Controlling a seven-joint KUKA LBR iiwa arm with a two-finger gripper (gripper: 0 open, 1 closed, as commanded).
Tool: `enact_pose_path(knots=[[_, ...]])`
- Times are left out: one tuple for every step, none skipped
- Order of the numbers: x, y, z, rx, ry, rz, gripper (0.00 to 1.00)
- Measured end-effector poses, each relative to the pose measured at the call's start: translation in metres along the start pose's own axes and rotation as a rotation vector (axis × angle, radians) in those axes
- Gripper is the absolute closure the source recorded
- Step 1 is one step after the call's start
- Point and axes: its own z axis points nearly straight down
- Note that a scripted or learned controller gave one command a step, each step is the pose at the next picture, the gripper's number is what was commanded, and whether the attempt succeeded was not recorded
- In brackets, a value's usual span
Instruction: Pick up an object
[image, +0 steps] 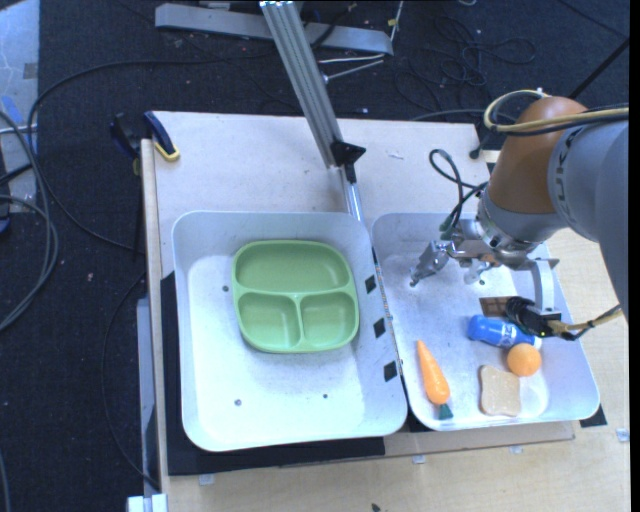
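Jaws seemingly parted, empty, above right bin.

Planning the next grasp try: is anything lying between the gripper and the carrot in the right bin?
Nothing visible does. The gripper hangs over bare bin floor, and the carrot lies below it in the view, apart from the bread slice.

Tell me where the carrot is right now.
The carrot lies in the right bin, near that bin's front-left corner, close to the edge shared with the left bin. The slice of bread sits just to its right.
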Motion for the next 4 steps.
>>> enact_pose_path(knots=[[0.000, 0.000, 0.047, -0.006, -0.002, 0.001, 0.00], [0.000, 0.001, 0.034, -0.009, -0.003, 0.002, 1.00], [-0.006, 0.006, -0.027, -0.012, -0.002, 0.002, 1.00], [-0.007, 0.007, -0.081, -0.013, -0.002, 0.000, 1.00]])
